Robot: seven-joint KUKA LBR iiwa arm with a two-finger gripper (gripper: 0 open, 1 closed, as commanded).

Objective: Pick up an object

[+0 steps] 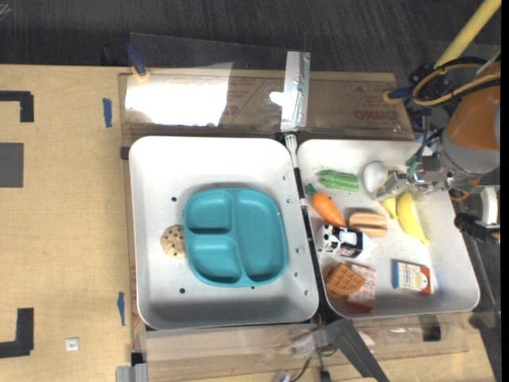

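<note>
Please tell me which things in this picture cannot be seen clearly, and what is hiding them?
- Gripper, camera view: small and blurred over the right white bin; finger state unreadable.
- Grey arm with orange band: cut off by the right edge.
- Yellow banana: its upper end lies under the gripper parts.
- Small red-and-white carton: print too small to read.
- Round speckled cookie: partly hidden by the teal divided plate.

A teal divided plate [236, 235] rests in the left bin [151, 165].
</note>
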